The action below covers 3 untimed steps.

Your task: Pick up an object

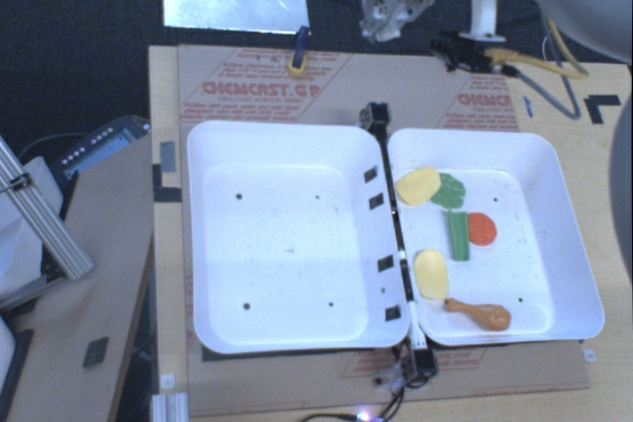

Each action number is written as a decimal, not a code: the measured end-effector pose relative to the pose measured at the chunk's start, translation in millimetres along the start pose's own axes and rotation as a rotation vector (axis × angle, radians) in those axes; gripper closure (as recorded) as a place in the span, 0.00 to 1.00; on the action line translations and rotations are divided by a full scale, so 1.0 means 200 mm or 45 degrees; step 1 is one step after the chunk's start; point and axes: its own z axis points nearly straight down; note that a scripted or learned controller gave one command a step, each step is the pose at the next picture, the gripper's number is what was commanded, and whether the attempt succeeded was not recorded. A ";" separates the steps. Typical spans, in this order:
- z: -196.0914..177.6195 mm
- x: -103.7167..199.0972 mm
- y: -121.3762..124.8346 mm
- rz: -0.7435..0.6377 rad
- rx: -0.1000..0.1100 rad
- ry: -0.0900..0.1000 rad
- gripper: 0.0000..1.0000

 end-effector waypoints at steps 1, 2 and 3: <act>0.75 0.06 -0.03 0.007 0.039 -0.007 1.00; 0.37 0.42 0.00 0.000 0.013 0.000 1.00; 0.96 0.47 -0.07 0.007 0.036 -0.008 1.00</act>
